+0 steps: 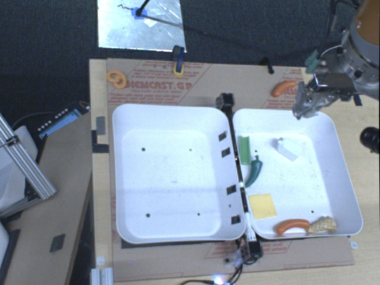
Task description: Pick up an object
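The right bin holds a green block, a dark green pepper, a small white-grey piece, a yellow square, an orange sausage and a tan textured piece. My gripper hangs over the bin's far rim at the upper right, above and apart from the white-grey piece. I see nothing between its fingers.
The left bin lies beside the right one, joined by a black hinge strip. On the cardboard behind sit an orange sausage, a pretzel-like ring and a yellow-blue clamp. A foil sheet lies farther back.
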Motion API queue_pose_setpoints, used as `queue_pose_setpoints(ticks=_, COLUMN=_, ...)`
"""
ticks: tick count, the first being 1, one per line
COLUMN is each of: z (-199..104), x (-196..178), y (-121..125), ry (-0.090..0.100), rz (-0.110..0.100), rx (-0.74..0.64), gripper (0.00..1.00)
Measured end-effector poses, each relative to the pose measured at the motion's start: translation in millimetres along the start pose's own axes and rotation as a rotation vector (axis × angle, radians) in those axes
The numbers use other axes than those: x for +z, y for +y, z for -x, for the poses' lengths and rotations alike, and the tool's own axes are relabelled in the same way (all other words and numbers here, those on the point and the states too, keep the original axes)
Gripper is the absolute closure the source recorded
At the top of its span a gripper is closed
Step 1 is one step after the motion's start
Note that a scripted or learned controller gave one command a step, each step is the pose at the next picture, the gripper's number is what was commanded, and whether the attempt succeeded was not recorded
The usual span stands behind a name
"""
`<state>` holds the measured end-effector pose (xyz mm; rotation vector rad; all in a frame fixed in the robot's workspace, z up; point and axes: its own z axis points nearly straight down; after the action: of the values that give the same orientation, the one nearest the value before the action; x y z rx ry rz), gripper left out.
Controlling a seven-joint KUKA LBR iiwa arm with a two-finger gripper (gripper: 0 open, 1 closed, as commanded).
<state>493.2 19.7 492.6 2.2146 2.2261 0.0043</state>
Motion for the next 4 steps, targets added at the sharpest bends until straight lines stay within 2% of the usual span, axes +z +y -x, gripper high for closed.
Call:
queue_pose_setpoints(ticks=2, z=-26, x=-16, y=-6, ry=0.000, rz=0.000, rx=0.000, gripper=1.00)
queue_pose_setpoints(ticks=4, z=-71, x=-43, y=-6, ry=0.001, rz=0.000, rx=-0.001, gripper=1.00)
